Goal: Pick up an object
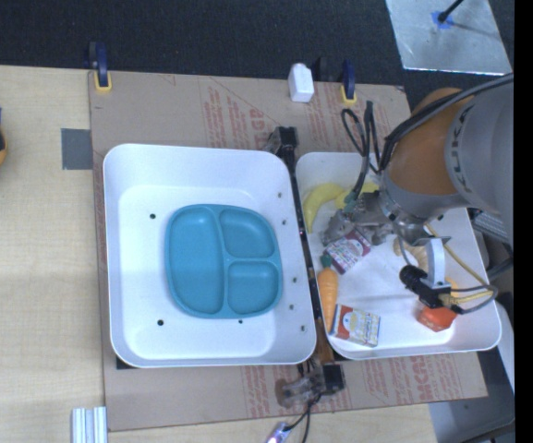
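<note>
Camera view: my gripper (363,221) sits low over the packet (346,250) beside the banana (324,199), positioned to grab; its grip I cannot tell.

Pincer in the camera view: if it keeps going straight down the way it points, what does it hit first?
Probably the small maroon packet lying under the pincer in the right bin, with the banana just beside it. Depth is unclear from this one slanted view.

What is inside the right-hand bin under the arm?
The right bin holds a yellow banana, an orange carrot, a small red-and-white packet, a red item and a crumpled wrapper. The arm covers the bin's upper right part.
</note>
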You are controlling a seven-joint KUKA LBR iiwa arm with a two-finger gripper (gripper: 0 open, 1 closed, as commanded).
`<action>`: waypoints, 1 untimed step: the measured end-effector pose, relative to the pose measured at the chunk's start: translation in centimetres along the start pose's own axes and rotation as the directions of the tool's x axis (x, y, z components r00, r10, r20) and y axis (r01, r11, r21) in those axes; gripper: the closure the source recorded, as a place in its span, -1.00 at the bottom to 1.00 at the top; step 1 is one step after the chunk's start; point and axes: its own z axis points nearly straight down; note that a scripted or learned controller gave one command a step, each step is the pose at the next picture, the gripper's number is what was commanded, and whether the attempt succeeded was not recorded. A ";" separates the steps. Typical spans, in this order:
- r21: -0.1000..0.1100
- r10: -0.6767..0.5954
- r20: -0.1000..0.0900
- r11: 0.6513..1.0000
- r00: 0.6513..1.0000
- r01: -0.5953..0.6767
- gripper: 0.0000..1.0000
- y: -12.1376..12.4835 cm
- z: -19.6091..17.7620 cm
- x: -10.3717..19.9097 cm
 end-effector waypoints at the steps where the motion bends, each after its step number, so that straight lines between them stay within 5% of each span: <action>1: 0.022 -0.001 0.000 1.000 1.000 0.001 -1.00 6.9 0.0 -1.0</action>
